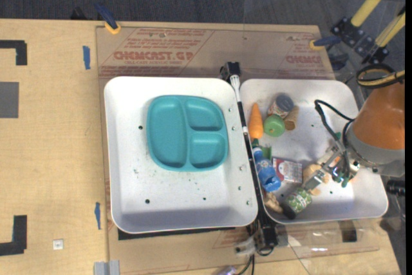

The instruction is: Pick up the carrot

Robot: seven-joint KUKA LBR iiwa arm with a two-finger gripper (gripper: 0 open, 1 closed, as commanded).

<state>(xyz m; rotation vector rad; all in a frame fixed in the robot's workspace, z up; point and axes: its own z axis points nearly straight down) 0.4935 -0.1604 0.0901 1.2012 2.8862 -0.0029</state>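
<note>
Carrot (256, 121) — there it is, a short orange cone with its green top (275, 127) just beside it, lying along the left wall of the right bin (370, 203), well apart from the gripper (336, 167) and up and to the left of it as the camera sees things. The gripper sits low over the bin's right side, under the arm's orange band (385, 119), and from up here I cannot tell how its grasping end is set; nothing shows in its grasp. Just left of it lies the clutter: a red-and-white packet (288, 170), a blue bottle (264, 170), and a green can (299, 200) below. Far off past the carrot, the left bin (129, 196) carries a teal divided plate (188, 132). The carrot hugs the wall, so I'd judge the approach wants care on that side, with the can-like jar (283, 104) close by too.
</note>
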